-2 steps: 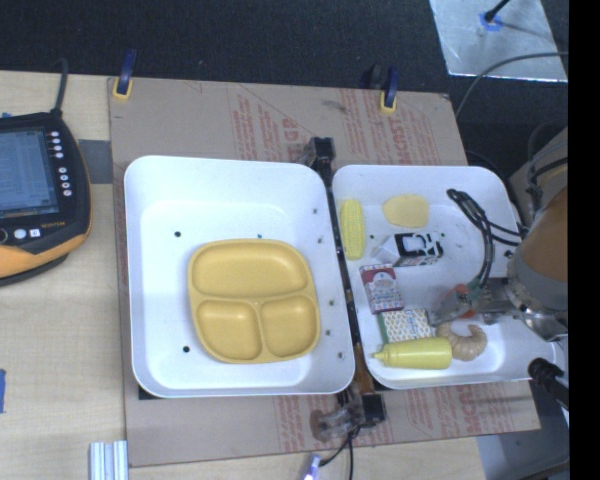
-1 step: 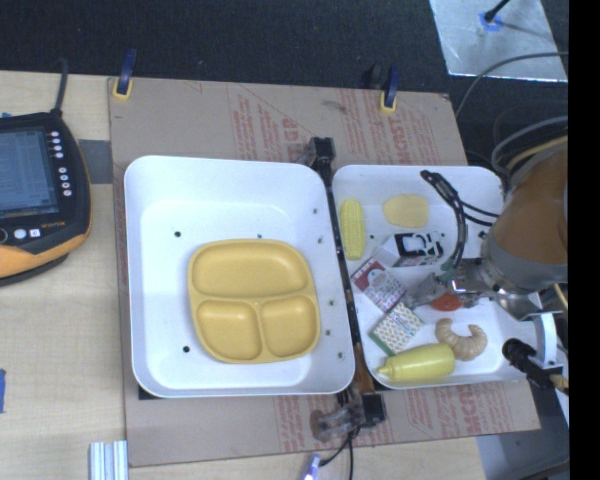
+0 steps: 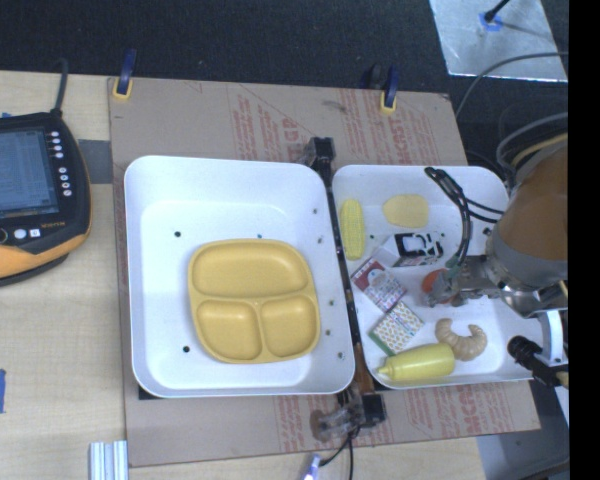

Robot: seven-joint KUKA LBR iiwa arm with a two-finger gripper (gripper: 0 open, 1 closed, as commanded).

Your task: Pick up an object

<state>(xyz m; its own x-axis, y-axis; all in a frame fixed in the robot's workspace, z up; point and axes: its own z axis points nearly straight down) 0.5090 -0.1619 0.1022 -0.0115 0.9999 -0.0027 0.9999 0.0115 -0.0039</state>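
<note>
The right bin (image 3: 480,180) holds several small items. A yellow corn cob (image 3: 351,227) lies at its left wall and a pale yellow round piece (image 3: 406,209) sits at the back. A black and white item (image 3: 418,246) is in the middle. Two patterned packets (image 3: 379,284) (image 3: 397,325) lie left of centre. A tan croissant-shaped piece (image 3: 462,339) and a yellow bottle (image 3: 417,364) rest near the front wall. My gripper (image 3: 460,280) is low over the bin's right-centre, right beside a small red object (image 3: 438,282). Whether it touches that object is unclear.
The left bin (image 3: 150,193) holds a yellow divided plate (image 3: 252,299). A tablet-style pendant (image 3: 25,193) lies on the bench at far left. Clamps (image 3: 388,87) (image 3: 124,76) hold the cardboard mat at the back. The arm's grey body (image 3: 533,230) and cables (image 3: 458,203) overhang the right bin's right side.
</note>
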